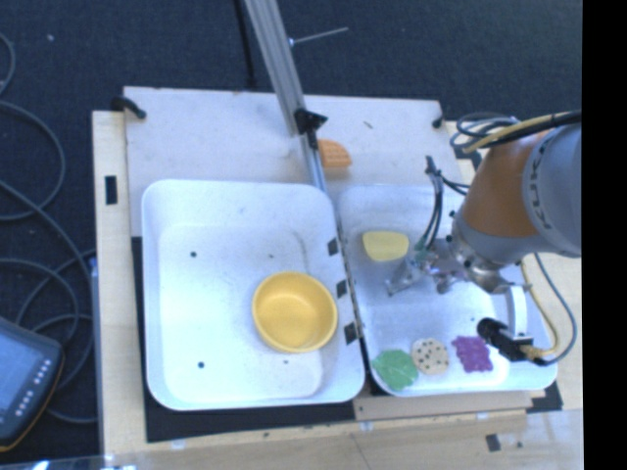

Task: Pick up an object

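My gripper (419,278) hangs over the middle of the right bin (446,380), below the grey arm with its orange band. Just to its upper left lies a pale yellow block (385,245), close to the fingers but not between them. Along the bin's front edge lie a green round piece (395,368), a beige spotted cookie (429,356) and a purple bunch of grapes (473,352). A yellow bowl (294,310) sits in the left bin (176,262).
An orange object (334,155) lies on the bench behind the bins, beside a slanted metal rail (284,67). Cables and a black connector (500,338) trail from the wrist over the right bin's right side.
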Robot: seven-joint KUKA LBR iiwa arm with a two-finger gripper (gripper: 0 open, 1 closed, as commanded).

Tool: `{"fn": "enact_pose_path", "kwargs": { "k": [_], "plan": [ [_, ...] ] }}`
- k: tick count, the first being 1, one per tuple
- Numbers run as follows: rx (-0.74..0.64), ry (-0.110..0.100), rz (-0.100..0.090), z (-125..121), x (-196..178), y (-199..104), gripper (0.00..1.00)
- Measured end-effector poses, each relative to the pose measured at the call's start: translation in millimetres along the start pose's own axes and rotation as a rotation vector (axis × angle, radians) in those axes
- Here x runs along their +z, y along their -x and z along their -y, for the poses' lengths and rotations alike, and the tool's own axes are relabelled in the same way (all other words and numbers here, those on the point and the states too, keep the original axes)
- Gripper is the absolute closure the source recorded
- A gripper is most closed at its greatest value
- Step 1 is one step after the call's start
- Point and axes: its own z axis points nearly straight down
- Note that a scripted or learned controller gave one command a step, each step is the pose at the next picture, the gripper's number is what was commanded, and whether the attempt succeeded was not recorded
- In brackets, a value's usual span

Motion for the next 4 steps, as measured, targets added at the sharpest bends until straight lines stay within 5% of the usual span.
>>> {"fn": "enact_pose_path", "kwargs": {
  "k": [1,2,4],
  "plan": [
    [0.001,0.004,0.001,0,26,2,0.00],
    [0.007,0.010,0.000,-1,14,2,1.00],
    [-0.006,0.015,0.001,-5,-114,2,1.00]
  ]
}}
